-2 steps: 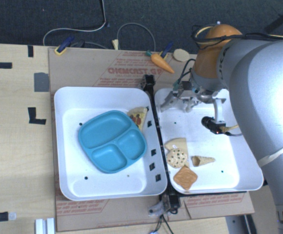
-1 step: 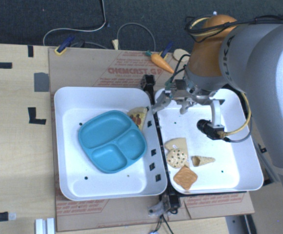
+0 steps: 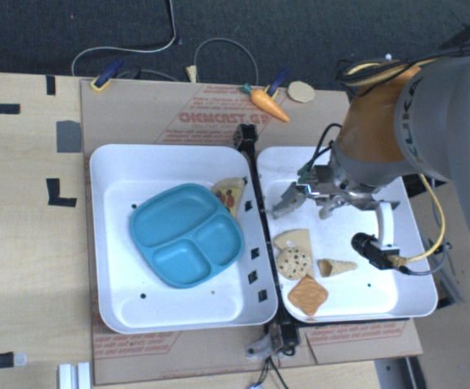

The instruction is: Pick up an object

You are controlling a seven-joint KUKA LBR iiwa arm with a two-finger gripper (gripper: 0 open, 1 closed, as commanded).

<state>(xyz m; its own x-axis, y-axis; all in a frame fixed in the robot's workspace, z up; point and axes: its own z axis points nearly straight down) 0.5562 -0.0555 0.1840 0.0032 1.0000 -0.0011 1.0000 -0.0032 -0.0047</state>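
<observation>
Gripper hangs over the upper-left part of the right bin, fingers spread apart, nothing between them.

Candidates lie in a cluster at the bin's lower left, below the gripper:
- chocolate-chip cookie — flat, round, touching a pale bread-like slice above it
- toast-coloured square just below the cookie, near the bin's front wall
- ice-cream cone, lying on its side just right of the cookie

All look like toy food: likely light, stiff, fairly smooth. Flat pieces offer only thin edges, so a pinch could slide off. The cone seems the better bet — take it across its wider end.

Left bin holds a blue divided plate and a small pale item at its upper right corner. Toy carrot sits on the cardboard beyond the bins.
</observation>
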